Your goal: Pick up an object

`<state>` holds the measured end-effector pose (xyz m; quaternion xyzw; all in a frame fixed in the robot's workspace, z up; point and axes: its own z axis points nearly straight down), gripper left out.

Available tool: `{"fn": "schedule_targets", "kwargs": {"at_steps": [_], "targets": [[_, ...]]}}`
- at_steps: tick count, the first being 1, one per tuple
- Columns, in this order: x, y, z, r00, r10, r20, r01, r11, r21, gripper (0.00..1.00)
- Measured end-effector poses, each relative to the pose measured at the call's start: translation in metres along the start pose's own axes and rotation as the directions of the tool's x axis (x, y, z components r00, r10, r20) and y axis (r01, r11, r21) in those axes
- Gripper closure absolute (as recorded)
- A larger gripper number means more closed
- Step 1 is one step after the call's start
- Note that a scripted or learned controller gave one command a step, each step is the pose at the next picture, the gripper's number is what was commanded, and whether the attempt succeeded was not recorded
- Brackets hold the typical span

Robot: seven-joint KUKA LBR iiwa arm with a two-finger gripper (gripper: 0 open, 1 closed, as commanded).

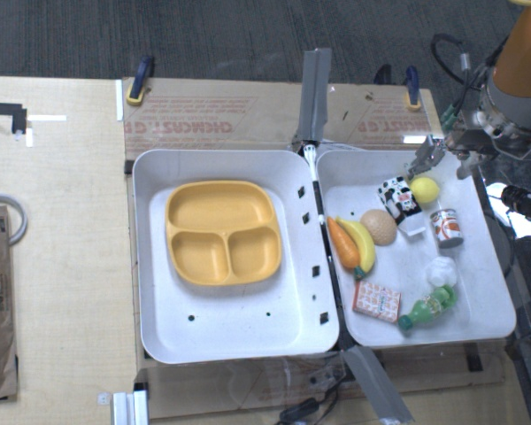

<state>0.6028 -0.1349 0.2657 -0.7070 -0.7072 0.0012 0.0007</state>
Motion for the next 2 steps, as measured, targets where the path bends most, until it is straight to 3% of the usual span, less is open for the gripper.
{"fn": "schedule_targets", "kwargs": {"at_steps": [1, 2], "targets": [[0.027, -0.016, 0.106, 0.993, -0.119, -0.001, 0.119, 0.993, 0.000, 0.00], [0.029, -0.054, 0.175, 0.988, -0.152, -0.001, 0.152, 0.988, 0.000, 0.00]]}}
